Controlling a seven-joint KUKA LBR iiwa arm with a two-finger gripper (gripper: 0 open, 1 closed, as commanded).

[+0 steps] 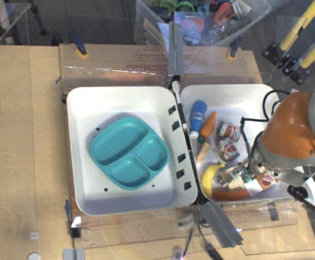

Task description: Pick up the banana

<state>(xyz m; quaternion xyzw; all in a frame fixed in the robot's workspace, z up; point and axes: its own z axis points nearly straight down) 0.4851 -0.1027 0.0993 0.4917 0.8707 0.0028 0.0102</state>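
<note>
The yellow banana (209, 178) lies at the near left corner of the right bin (238, 93), curving along its front wall. My gripper (237, 176) reaches down from the orange-banded wrist (290, 129) into that bin's front part. Its tip is just right of the banana, amid a small clutter of items. A red-orange piece (234, 194) lies under the gripper along the front wall. The wrist hides the right end of the pile.
The right bin also holds a blue bottle (198, 115), a carrot (207, 124) and small cans (229, 134). A teal divided plate (128, 152) sits in the left bin (84, 199). A clear tub of toys (200, 7) stands behind the bins.
</note>
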